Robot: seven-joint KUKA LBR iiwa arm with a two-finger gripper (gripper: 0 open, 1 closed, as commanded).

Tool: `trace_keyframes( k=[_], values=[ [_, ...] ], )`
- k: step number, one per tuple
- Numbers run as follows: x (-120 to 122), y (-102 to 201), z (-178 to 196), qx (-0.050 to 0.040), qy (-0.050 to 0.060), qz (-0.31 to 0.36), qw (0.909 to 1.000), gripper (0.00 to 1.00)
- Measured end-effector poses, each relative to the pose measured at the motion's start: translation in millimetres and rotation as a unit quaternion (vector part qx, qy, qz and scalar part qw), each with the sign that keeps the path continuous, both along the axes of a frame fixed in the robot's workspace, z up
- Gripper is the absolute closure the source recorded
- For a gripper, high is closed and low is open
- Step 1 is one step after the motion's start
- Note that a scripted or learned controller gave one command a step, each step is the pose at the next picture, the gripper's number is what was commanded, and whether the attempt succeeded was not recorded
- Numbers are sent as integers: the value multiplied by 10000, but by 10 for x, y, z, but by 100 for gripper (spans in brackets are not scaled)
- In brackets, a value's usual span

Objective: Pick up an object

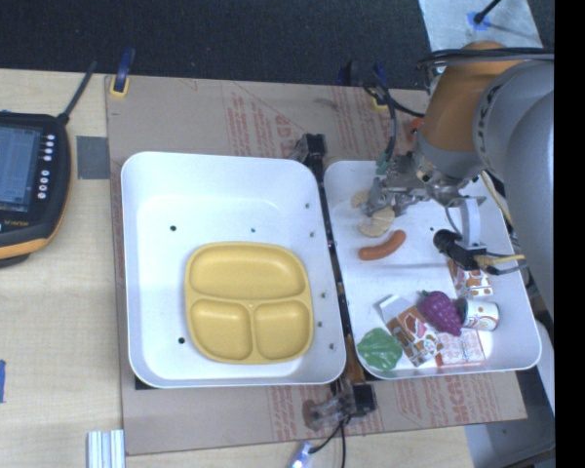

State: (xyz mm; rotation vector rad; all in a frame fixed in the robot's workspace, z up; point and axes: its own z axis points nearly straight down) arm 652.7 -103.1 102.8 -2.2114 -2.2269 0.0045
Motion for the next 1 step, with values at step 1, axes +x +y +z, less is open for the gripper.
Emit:
trace_keyframes(
  k=[1],
  values=[
    [-798, 364, 896, 0, -4, -10, 10000, 100]
  ],
)
